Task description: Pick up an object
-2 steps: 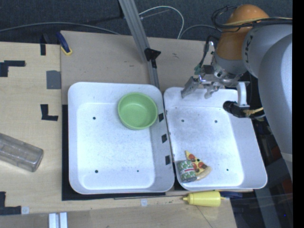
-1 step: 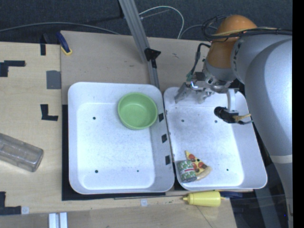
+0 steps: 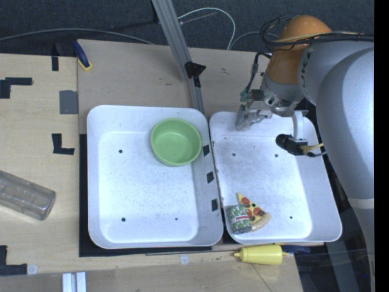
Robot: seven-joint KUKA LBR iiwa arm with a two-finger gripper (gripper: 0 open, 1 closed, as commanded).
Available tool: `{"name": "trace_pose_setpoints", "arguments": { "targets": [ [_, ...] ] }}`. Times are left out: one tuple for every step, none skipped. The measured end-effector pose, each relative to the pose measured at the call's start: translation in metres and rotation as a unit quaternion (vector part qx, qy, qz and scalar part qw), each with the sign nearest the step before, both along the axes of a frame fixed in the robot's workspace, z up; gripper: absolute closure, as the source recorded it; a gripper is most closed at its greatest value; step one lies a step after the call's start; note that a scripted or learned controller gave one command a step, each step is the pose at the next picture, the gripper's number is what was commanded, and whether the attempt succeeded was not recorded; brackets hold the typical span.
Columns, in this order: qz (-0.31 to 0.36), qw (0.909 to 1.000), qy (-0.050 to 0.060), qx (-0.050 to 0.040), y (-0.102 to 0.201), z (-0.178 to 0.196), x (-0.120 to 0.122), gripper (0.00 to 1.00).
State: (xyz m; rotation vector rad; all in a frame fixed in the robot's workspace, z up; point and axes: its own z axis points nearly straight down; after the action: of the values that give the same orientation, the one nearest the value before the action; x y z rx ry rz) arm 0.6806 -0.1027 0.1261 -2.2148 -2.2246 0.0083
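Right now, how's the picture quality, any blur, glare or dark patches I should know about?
Camera view: soft overall, with fine detail smeared on the pizza slice toy and the gripper; lighting even on both white bins, no harsh glare; the green bowl casts only a faint shadow; the arm looms large and slightly blurred at right; the top background stays dark.

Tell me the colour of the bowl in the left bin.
Light green; the bowl shows plainly in the camera view.
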Motion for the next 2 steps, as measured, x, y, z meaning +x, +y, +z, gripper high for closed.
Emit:
{"name": "trace_pose_setpoints", "arguments": {
  "targets": [
    [-0.001, 1.0000, -0.005, 0.0011, 0.010, 0.057, -0.003, 1.00],
    [-0.001, 1.0000, -0.005, 0.0009, 0.010, 0.104, -0.002, 1.00]
  ]
}}
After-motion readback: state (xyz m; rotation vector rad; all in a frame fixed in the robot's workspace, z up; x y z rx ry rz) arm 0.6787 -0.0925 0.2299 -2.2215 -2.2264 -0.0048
